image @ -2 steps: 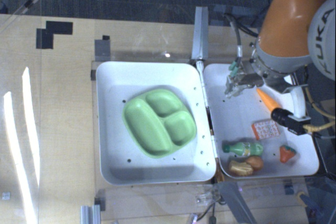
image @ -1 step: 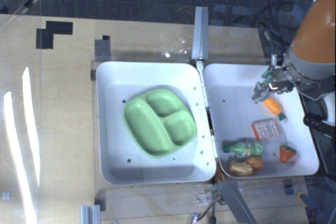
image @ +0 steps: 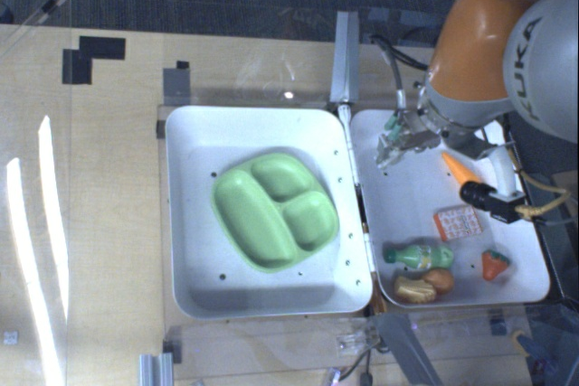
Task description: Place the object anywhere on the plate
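Arm (image: 507, 50) reaches in from right, gripper (image: 395, 143) low over right bin (image: 534, 285); cannot tell its state. Plate (image: 271, 211) sits in left bin (image: 194, 285).

Two white bins (image: 185, 285), one green divided plate (image: 274, 210), one carrot (image: 459, 165), one bottle (image: 419, 257), one strawberry (image: 494, 265), one red packet (image: 457, 223), one bread roll (image: 417, 288).

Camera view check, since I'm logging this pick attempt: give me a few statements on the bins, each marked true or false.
1. The green plate lies in the left bin. True.
2. The plate has three compartments. True.
3. The carrot lies on the plate. False: it lies in the right bin.
4. The gripper hangs over the plate. False: it is over the right bin.
5. The small bottle lies in the right bin. True.
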`<state>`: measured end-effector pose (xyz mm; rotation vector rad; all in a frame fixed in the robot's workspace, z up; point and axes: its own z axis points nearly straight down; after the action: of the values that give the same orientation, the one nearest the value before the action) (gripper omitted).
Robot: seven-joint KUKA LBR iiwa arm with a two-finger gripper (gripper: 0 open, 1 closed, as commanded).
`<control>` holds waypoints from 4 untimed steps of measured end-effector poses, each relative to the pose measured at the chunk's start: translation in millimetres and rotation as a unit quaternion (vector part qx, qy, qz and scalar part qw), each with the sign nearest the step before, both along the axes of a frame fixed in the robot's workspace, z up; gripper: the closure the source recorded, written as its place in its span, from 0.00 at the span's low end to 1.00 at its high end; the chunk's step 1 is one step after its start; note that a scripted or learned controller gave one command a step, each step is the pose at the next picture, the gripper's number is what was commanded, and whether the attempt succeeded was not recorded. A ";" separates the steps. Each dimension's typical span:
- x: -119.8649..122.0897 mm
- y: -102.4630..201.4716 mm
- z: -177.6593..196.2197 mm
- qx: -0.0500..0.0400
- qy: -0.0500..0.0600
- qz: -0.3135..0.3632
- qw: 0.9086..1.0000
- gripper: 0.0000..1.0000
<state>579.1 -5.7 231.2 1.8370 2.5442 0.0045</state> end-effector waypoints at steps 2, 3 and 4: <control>90.9 -90.2 -53.9 0.000 0.000 -0.260 0.965 1.00; 91.0 -160.4 -116.1 0.001 0.000 -0.420 0.907 1.00; 91.2 -56.1 -44.1 0.001 -0.001 -0.286 0.958 1.00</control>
<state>670.3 -61.8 187.1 2.4866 1.9126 0.0082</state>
